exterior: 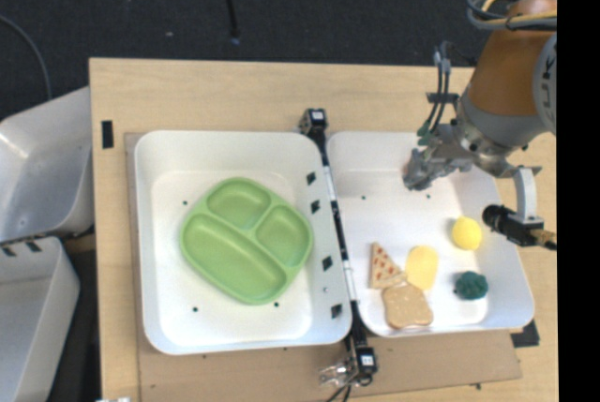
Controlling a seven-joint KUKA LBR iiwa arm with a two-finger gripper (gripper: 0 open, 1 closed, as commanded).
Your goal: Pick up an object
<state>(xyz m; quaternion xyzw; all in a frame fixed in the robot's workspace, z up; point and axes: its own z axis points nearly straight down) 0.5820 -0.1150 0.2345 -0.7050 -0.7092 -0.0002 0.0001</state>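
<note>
Gripper [419,173] hangs over upper part of R bin [375,156]; cannot tell its state, nothing seen held. Below it in R bin: yellow ball [466,233], yellow piece [422,266], pizza slice [382,266], toast [407,306], green item [471,285]. L bin [150,203] holds green divided plate [246,239].

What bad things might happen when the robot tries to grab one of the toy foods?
1. The pizza slice, yellow piece and bread slice sit bunched together, so the tool might bump one while going for another.
2. The green broccoli lies near the right bin's wall, which may block a clean grab.
3. The round lemon might roll away if nudged.
</note>
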